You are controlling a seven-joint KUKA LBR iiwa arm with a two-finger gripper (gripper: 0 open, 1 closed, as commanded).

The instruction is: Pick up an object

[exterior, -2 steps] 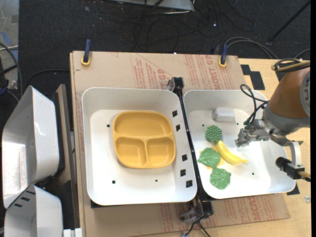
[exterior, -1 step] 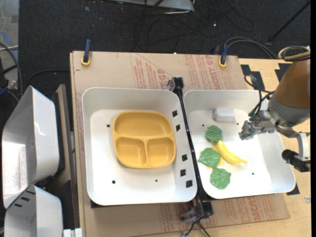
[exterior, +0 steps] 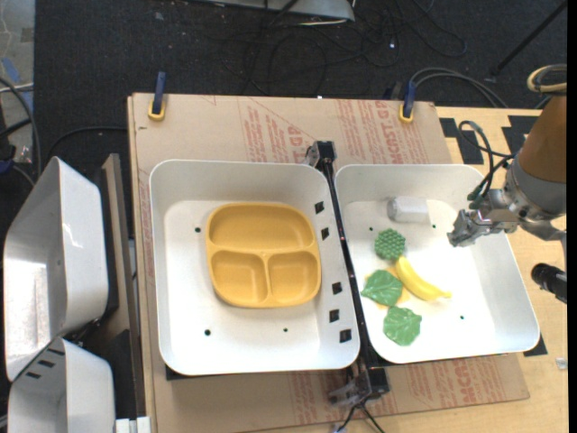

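Grey arm's jaws (exterior: 464,227) over right white bin (exterior: 505,318), can't tell if they're spread, small white block (exterior: 408,209) nearby, yellow banana (exterior: 418,280) well apart

Red mirrored or upside-down print on the brown cardboard sheet (exterior: 361,124) beneath the bins, too skewed to read; more red lettering along its front edge, equally illegible; no other legible labels anywhere

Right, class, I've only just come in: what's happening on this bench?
A robot arm reaches in from the right, its gripper hovering over the right bin. A banana, three green pieces and a small grey block lie there untouched. The left bin holds a yellow divided tray.
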